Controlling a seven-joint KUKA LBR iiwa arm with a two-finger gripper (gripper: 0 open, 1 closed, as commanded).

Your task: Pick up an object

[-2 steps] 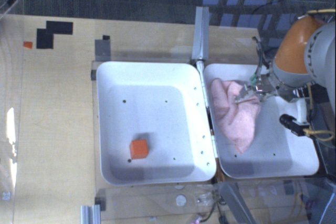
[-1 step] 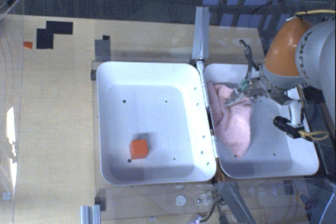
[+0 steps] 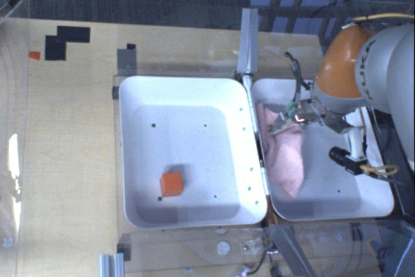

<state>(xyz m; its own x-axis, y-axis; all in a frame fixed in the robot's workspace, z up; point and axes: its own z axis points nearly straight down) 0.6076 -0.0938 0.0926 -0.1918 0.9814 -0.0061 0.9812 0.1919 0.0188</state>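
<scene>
A pink soft object (image 3: 285, 156), like a folded cloth or pouch, lies along the left side of the right bin (image 3: 337, 201). My gripper (image 3: 285, 123) hangs low over its upper end, reaching in from the right under the grey and orange arm. An orange cube (image 3: 172, 184) sits in the left bin (image 3: 139, 107), near its front left part, far from the gripper.
A metal divider post (image 3: 248, 42) stands between the two bins at the back. Black and orange markers (image 3: 61, 42) lie on the wooden bench to the far left. Cables and a black fitting (image 3: 347, 160) hang off the arm over the right bin.
</scene>
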